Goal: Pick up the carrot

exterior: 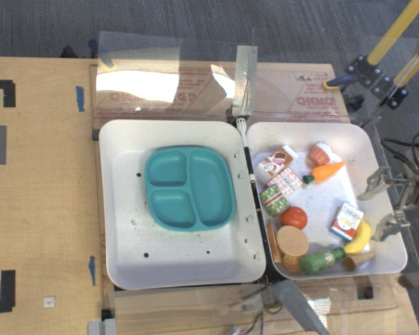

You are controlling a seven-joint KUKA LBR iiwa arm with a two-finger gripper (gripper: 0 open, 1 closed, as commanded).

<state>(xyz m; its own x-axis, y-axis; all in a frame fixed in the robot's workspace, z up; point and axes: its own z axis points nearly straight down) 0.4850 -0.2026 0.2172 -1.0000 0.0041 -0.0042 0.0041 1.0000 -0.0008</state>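
The carrot [326, 172] lies in the right bin [394, 263], up the view and a little right of the tomato [294, 218], apart from it with bare white floor between them. Its green stub points down-left toward the tomato and its orange body slants away from it. A small red-and-white packet [320, 152] touches the carrot on the side away from the tomato. Three little cartons [285, 182] are stacked in a row up and left of the tomato, the middle one just beside the carrot's green end. Right of the tomato stands a blue-and-white carton [346, 220], with a banana [359, 237] just past it. A round tan lid [292, 243] sits touching the tomato's near side, and a green bottle [321, 260] lies beside that. Far left of the tomato, in the left bin [112, 187], rests a teal divided plate [190, 187]. As for the gripper, I cannot tell whether it is spread or pressed together. Nothing is around the carrot, and it rests flat on the bin floor, so I judge the task not yet begun. The reach down, the closing on the carrot and the lift all seem left to do.
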